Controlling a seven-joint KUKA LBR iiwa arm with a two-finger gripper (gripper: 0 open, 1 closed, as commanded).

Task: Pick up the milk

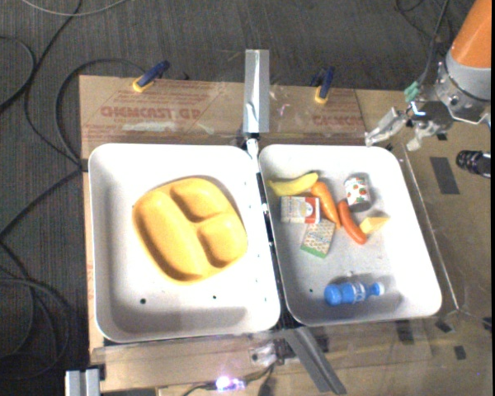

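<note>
Gripper: the gripper (pixel 389 130) hangs off the top right corner of the right bin (pixel 412 221), outside its rim, at the end of the grey arm with the orange band (pixel 477 25). Its two fingers look spread apart with nothing between them, which suits a tool waiting above a cluttered bin before it commits to one item.

Milk: judged to be the small carton with the red and white front (pixel 299 209), lying flat in the right bin, down and to the left of the gripper and well apart from it. The label is too small to read, so this is a guess from its shape.

Neighbours of the carton: a banana (pixel 292 183) lies just beyond it on the side nearer the gripper, a carrot (pixel 338 211) runs along its right edge, touching or nearly so, and a green patterned box (pixel 318 239) sits just past it, farther from the gripper.

Why this matters: the carton is hemmed in, so the fingers will likely need to close across its freer sides.

Other items: a small can (pixel 357 190), a yellow wedge (pixel 374 222) and a blue bottle (pixel 352 292) lie apart from the carton.

Left bin: the left bin (pixel 115 221), farthest from the gripper, holds a yellow divided plate (pixel 191 228).
</note>
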